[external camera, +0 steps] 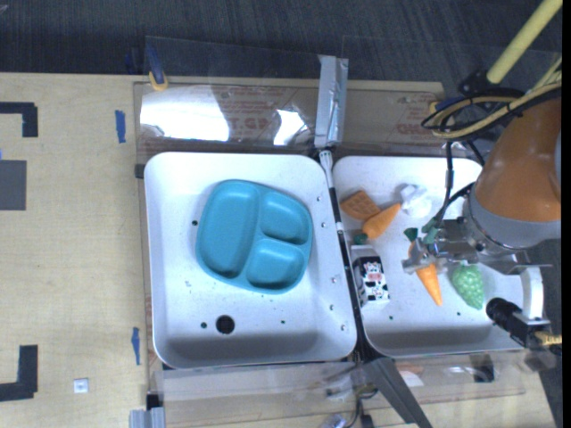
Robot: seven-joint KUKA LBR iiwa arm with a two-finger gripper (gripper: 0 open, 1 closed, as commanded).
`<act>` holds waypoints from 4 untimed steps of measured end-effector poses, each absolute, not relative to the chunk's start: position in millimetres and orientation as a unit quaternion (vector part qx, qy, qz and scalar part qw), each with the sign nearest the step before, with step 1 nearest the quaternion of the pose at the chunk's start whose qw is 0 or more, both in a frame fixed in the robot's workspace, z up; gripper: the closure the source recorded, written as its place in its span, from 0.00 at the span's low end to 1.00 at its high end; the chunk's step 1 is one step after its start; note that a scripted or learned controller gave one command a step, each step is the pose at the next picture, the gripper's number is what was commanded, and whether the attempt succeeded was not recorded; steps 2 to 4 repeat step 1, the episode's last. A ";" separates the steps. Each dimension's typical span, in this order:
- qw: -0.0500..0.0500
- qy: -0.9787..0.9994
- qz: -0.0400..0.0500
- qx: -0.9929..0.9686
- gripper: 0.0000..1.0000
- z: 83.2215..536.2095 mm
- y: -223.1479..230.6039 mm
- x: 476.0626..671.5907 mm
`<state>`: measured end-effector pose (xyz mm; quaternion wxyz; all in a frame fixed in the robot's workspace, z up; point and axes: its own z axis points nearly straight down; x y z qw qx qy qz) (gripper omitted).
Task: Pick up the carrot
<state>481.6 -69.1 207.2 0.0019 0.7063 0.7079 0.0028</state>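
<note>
A: Lower right of the frame, operator: your gripper [432, 255] hangs over the right bin [393, 333], directly above the carrot [430, 282].

B: Pinching it?

A: You can't tell; the wrist hides the fingers. The carrot lies point-down beside a green lumpy item [468, 283] (another orange piece [382, 220] sits higher up).

B: Further left?

A: A blue divided plate [254, 234] in the left bin [169, 239].

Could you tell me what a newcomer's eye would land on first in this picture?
Probably the blue plate, large and alone in the left bin. Next, the grey-and-orange arm over the right bin, with its gripper right above a carrot, beside a green toy. A second orange piece lies nearer the divider.
</note>
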 end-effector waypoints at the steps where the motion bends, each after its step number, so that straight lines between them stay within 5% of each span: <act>1: 0.000 0.667 0.000 0.745 1.00 201.9 -74.1 481.4; 4: 0.000 0.667 0.000 0.745 1.00 201.9 -74.1 481.4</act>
